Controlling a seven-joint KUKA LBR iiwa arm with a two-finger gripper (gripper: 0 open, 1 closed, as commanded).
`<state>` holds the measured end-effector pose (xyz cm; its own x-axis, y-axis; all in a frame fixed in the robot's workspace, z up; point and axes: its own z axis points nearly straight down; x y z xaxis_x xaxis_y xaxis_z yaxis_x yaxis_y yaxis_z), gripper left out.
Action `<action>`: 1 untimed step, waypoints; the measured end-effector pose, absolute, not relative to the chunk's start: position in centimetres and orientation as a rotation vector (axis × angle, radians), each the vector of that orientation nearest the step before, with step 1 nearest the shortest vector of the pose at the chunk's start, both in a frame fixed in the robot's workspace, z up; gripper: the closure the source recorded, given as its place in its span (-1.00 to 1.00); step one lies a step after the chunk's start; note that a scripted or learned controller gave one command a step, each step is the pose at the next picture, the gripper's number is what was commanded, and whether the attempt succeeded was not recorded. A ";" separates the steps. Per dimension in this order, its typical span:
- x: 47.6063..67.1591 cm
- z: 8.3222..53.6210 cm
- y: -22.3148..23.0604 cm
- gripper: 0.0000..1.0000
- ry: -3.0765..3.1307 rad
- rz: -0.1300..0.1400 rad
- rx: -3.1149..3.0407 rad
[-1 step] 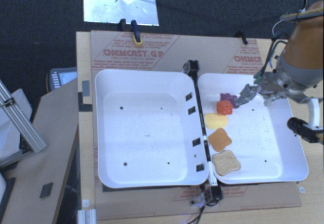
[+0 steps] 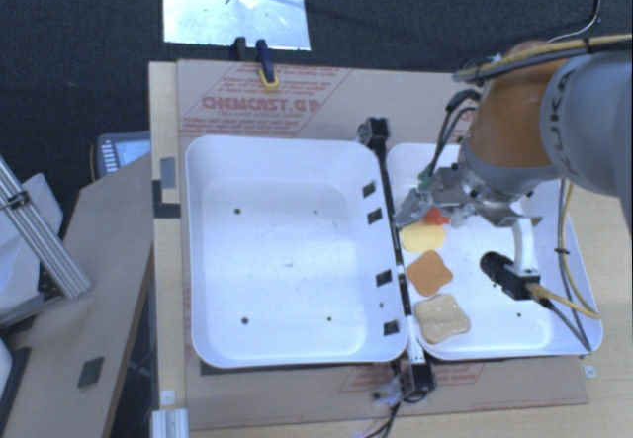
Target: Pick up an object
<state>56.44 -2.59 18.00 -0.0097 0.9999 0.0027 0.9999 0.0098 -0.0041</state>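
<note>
pincer (image 2: 427,197) low in the right bin (image 2: 554,327), grip state hidden, over a yellow slice (image 2: 422,237); likely light, flat, slippery; pinch its edge.

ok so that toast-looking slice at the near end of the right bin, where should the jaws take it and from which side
Probably from straight above, closing across the two long flat edges of the toast slice. It lies flat on the floor of the right bin and looks thin, so a side approach has little to bite. Its left edge sits close to the bin wall; the jaws may fit better closing front to back.
</note>
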 end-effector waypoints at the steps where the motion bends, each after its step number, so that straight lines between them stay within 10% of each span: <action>1: 56.6 19.5 -3.0 1.00 -2.226 -0.003 -2.220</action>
<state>56.56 -3.04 19.49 -0.0028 1.0000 -0.0001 1.0000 0.0028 0.0028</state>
